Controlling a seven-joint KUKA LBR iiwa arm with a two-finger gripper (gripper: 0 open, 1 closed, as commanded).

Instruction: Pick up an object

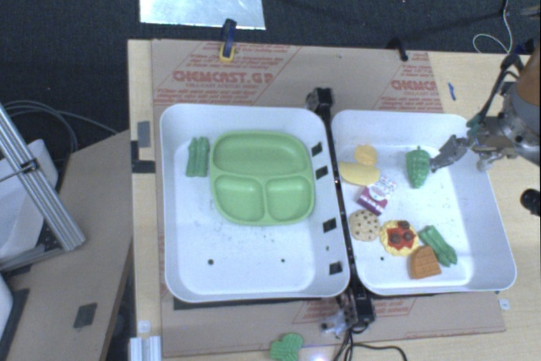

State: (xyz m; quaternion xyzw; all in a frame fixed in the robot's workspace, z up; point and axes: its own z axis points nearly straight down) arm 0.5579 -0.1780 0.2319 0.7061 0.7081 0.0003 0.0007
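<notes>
Gripper: gripper [445,155] over right bin [490,220], its tip just right of the green toy; whether it is parted or closed, cannot tell.
Green toy: green toy [418,166] in the right bin's upper middle, long axis roughly top to bottom.
Left bin: left bin [177,207] bears green tray [260,177].

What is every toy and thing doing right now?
gripper: over right bin, beside green toy
green toy: lying in right bin
green plate: flat in left bin
green bundle: lying beside plate
cookie: flat
pizza: flat
</notes>
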